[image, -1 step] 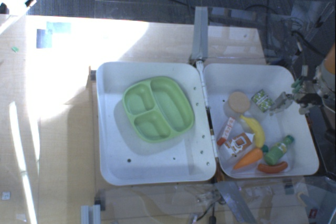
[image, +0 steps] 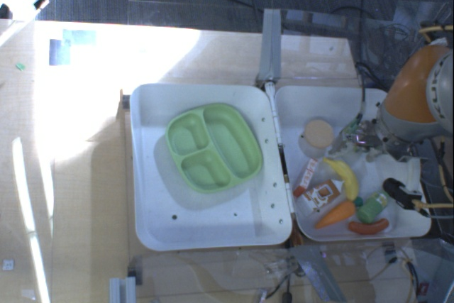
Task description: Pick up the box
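The small white and orange cardboard box (image: 324, 194) lies flat in the right white plastic bin (image: 404, 170), near its front edge, beside a yellow banana (image: 344, 177) and just behind an orange carrot (image: 335, 213). The two-finger gripper (image: 362, 137) hangs over the middle of that bin, behind the box and apart from it; its state cannot be told. A green three-compartment plate (image: 213, 147) sits in the left white plastic bin (image: 149, 174).
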